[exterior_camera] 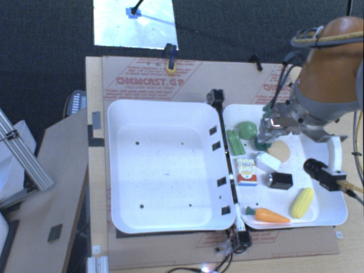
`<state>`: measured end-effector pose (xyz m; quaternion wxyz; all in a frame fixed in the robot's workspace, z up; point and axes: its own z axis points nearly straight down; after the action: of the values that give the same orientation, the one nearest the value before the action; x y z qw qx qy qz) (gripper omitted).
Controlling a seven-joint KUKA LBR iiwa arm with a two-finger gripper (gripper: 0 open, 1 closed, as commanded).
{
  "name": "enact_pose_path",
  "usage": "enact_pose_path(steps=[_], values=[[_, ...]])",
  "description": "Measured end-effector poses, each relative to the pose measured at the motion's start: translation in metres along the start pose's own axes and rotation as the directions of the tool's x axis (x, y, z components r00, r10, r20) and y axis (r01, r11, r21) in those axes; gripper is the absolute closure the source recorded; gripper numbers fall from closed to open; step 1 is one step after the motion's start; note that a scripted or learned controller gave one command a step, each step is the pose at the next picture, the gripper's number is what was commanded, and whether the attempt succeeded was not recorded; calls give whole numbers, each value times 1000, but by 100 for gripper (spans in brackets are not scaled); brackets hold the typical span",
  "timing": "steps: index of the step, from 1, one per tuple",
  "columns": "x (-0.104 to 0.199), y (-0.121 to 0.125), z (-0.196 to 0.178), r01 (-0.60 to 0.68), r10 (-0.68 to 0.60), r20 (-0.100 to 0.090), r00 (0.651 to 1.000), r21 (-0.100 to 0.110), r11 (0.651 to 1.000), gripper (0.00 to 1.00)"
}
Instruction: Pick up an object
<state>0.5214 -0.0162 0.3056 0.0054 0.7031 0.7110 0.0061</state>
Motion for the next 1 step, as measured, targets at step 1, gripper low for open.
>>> enact_pose_path(steps=[1], values=[[-8,81,-67,-5,5,3,1000,1,1000,100]])
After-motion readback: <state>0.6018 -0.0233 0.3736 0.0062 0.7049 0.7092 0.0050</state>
